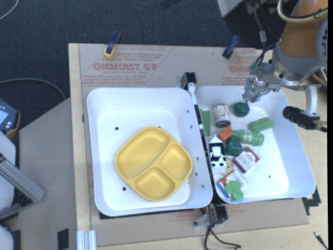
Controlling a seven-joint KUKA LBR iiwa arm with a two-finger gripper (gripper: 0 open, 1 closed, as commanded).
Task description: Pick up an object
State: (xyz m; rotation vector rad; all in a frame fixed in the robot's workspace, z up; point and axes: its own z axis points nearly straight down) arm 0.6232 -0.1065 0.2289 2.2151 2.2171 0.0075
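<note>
My gripper hangs over the far part of the right bin, just above and right of a dark green round object. Nothing shows between its fingers. Close by lie a small can with a red and white label, a green pickle-shaped piece, a green bottle, an orange piece and a dark green lump. A red and white packet lies nearer the front.
The left bin holds a yellow three-compartment plate. A green strip lies along the right bin's left wall, with a black and white item and green toy pieces toward the front. Clamps hold the cardboard's far edge.
</note>
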